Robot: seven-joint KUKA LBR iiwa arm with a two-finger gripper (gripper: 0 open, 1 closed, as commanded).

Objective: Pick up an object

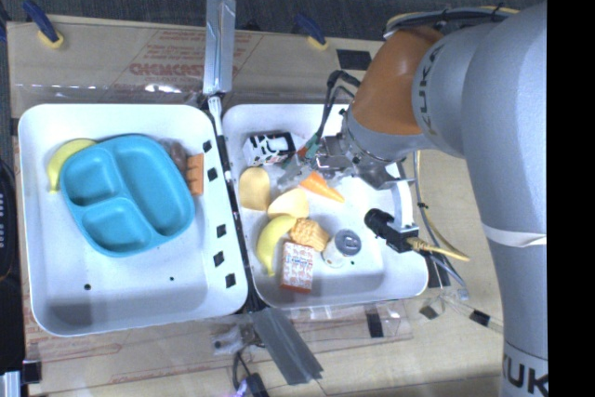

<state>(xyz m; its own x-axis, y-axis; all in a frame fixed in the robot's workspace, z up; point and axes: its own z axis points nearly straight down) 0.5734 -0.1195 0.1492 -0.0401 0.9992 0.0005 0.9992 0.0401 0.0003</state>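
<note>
The right bin (400, 270) holds a heap of small things: an orange carrot (322, 187), a black-and-white patterned item (270, 146), a pale yellow round fruit (254, 188), a yellow wedge (289, 203), a banana (269, 243), a waffle-like cracker (310, 233), a red-and-white packet (297, 266) and a silver round cap (347, 244). My gripper (312, 160) reaches down into this bin from the right. It sits just above the carrot's upper left end, beside the patterned item. The wrist hides much of it.
The left bin (56, 293) holds a blue divided plate (130, 191), a yellow banana (61, 157) at its upper left edge and an orange-brown item (191, 170) at its right. A metal divider (218, 42) stands between the bins at the back. A black fitting (389, 231) juts from the arm over the right bin.
</note>
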